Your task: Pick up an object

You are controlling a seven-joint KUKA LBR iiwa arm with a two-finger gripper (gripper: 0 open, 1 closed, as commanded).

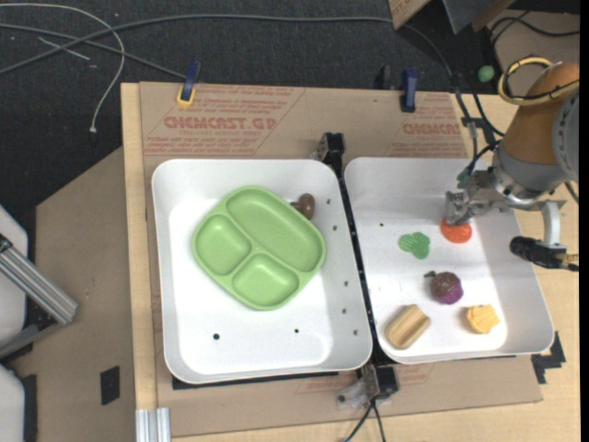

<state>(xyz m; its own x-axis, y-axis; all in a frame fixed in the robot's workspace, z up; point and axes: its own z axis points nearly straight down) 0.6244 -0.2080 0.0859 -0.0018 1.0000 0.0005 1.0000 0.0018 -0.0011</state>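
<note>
Near the right bin's (pixel 515 339) far edge, our tool (pixel 456 212) touches the orange-red piece (pixel 457 232); its grip we cannot tell.

Arm (pixel 543 136): 1 unit, grey rounded casing, orange band above wrist. Gripper (pixel 457 208): grey metal, compact. Black cables at the arm's 11 o'clock.

Single fixed overhead camera, slanted down over both bins (pixel 175 191).

I think I am looking at a robot lab; a brown cardboard sheet (pixel 276 109) is held to the bench by blue clamps (pixel 190 83); loose grey wires (pixel 83 44) lie on dark carpet (pixel 230 26).
</note>
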